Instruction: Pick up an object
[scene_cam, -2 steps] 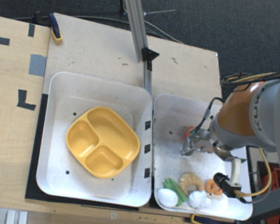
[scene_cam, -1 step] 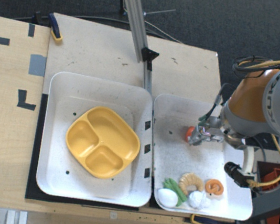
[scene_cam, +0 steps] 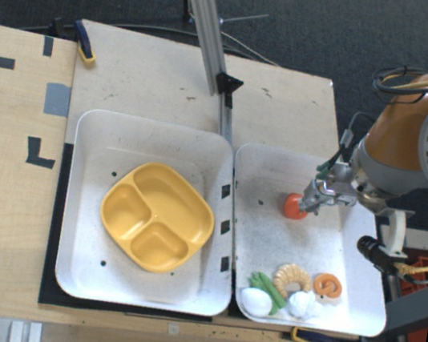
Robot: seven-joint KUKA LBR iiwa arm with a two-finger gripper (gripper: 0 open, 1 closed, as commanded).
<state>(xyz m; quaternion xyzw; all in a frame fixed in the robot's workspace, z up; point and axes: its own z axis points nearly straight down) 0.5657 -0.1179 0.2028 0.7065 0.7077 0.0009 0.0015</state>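
Red object in right bin, end effector touching it

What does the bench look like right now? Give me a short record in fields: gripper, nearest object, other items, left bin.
gripper: gripper low over the right bin, upper part
nearest object: red object, right at the gripper tip; a grasp cannot be confirmed
other items: orange ring, tan ring, green piece and two white pieces clustered at the right bin's near edge
left bin: left bin holds a yellow divided plate
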